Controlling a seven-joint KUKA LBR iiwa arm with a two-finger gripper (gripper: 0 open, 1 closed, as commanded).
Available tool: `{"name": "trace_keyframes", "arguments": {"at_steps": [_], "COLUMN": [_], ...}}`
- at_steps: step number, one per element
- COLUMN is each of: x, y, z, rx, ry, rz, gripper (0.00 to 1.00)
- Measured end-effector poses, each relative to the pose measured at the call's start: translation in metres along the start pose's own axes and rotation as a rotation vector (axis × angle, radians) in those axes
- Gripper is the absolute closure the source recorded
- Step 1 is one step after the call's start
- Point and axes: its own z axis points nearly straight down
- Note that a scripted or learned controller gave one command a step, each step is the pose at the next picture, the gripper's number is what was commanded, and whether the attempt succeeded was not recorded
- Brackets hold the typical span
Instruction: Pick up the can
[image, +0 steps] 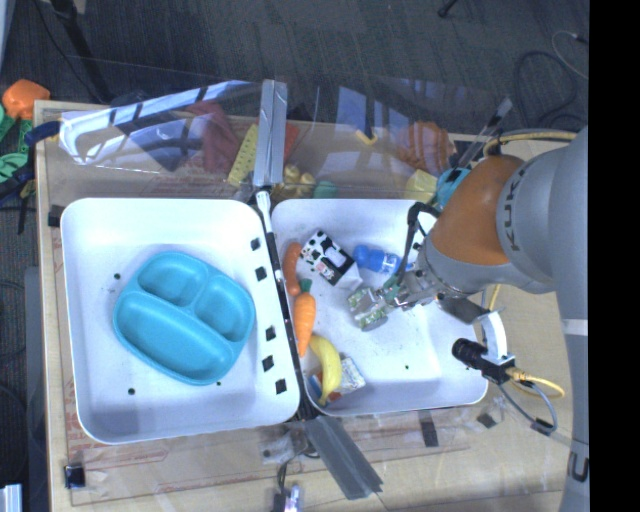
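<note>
A small blue can (376, 261) lies on its side in the right bin (440, 372), near the back, with a pale end toward the left. My gripper (368, 308) hangs just in front of the can and slightly left of it, low over the bin floor, apart from the can. The grey arm with its orange band (478, 226) reaches in from the right above the bin's right half. Nothing shows in the gripper's grasp.
A black-and-white cow-patterned block (326, 257) sits left of the can. Two carrots (299, 300) and a banana (326, 366) lie along the right bin's left wall. A blue divided tray (185, 316) rests in the left bin (90, 240). Cables (520, 385) trail at the right.
</note>
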Motion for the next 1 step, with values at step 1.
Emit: {"name": "trace_keyframes", "arguments": {"at_steps": [1], "x": [-0.0193], "y": [0.0686], "z": [0.0112], "rx": [-0.009], "ry": [-0.002], "rz": [0.313], "gripper": [1.00]}}
